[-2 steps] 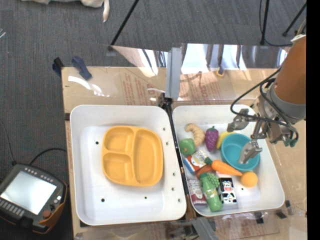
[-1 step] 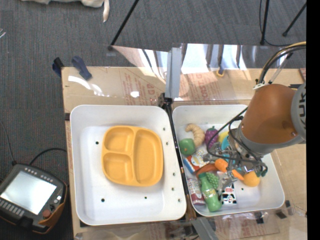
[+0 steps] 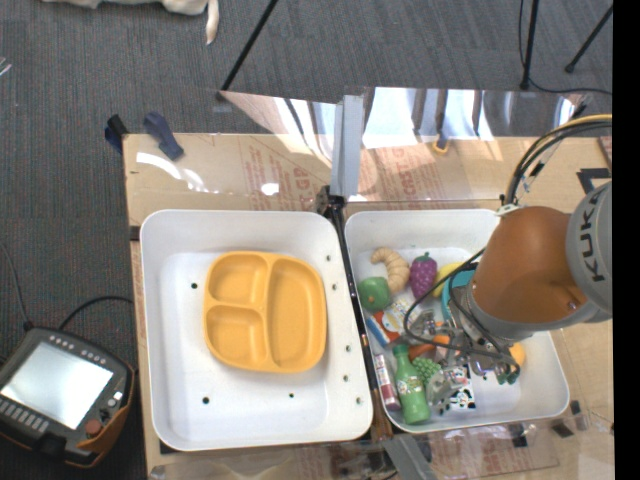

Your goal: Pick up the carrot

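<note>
Orange-banded, the robot's wrist looms over the right bin (image 3: 550,388), its gripper (image 3: 470,353) down among crowded toy food; whether the claw is clenched cannot be told. An orange sliver, seemingly the carrot (image 3: 432,340), lies just left of it. A yellow divided plate (image 3: 265,310) sits in the left bin (image 3: 170,258).

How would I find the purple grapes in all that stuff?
Look in the right white bin, the one crowded with toys under the arm. Near its far side, the purple grapes sit between a tan knobbly root and something yellow; nothing else there is purple and bumpy.
</note>
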`<state>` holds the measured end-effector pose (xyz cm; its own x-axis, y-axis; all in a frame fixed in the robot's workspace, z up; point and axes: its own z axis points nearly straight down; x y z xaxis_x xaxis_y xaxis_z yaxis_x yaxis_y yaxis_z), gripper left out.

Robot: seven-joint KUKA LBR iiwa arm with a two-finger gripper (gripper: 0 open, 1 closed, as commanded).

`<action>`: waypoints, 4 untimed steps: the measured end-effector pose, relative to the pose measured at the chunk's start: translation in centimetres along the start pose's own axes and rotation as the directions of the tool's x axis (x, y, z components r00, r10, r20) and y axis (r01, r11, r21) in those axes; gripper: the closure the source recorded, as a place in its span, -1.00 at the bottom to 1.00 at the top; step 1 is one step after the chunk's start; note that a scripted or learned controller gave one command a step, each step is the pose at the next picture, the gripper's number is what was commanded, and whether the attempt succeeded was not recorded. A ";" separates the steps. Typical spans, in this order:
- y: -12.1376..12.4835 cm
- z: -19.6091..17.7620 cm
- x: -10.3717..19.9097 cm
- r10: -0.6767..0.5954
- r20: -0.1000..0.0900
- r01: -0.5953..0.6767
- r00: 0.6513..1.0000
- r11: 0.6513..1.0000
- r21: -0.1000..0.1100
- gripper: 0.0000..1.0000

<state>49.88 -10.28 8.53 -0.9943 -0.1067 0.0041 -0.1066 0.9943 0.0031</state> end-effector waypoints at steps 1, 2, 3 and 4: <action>0.2 -1.1 -0.3 -0.007 0.005 0.007 1.000 1.000 0.001 1.00; 1.2 -3.6 -2.0 0.263 0.005 -0.263 0.965 0.965 0.001 1.00; -0.2 -3.1 -0.3 0.099 0.003 -0.099 0.995 0.995 0.001 1.00; 7.5 -14.5 -2.9 0.078 0.017 -0.078 0.997 0.997 0.001 1.00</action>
<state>51.98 -2.55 23.09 -0.9995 -0.0283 -0.0125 -0.0283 0.9996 0.0017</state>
